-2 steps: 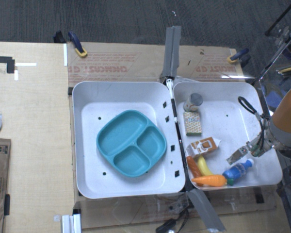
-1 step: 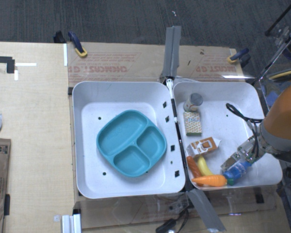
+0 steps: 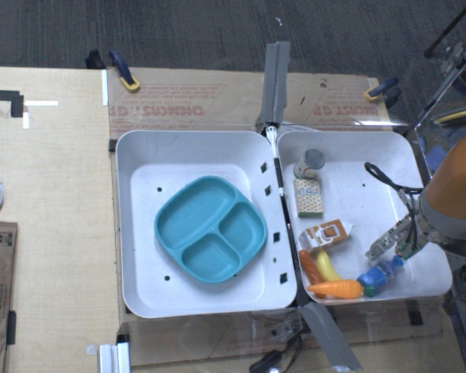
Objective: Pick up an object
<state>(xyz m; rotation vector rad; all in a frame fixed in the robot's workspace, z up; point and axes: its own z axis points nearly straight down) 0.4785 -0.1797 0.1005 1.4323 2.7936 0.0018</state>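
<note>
My gripper (image 3: 387,245) hangs low over the front right part of the right bin (image 3: 349,142), reaching in from the right. Just below it lies a small blue bottle (image 3: 379,276), apart from it. An orange carrot (image 3: 335,289) lies along the bin's front wall, with a yellow banana (image 3: 325,266) beside it. A brown and white carton (image 3: 326,234) sits near the bin's middle. Farther back are a green speckled box (image 3: 308,197) and a grey cup (image 3: 313,160).
The left bin (image 3: 140,169) holds a teal divided plate (image 3: 210,229). A grey divider post (image 3: 276,80) stands behind the bins' shared wall. A black cable (image 3: 388,179) loops over the right bin's back right.
</note>
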